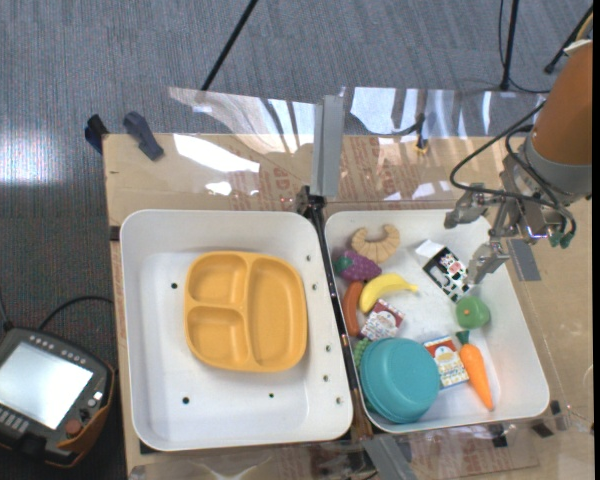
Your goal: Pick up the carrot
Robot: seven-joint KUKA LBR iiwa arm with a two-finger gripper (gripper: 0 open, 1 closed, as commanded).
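Bright, even light; glare streaks the clear panel (280, 118); focus sharp.

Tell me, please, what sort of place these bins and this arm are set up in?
Probably a robotics lab: a robot arm reaches over two white bins on a bench, one holding toy food like a carrot, with a handheld controller on the carpeted floor.

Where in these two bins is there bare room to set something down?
The left bin has bare floor all around the yellow plate, widest below it. In the right bin, the open patches lie between the croissant and milk carton, and right of the carrot. Its left half is crowded: banana, teal bowl.
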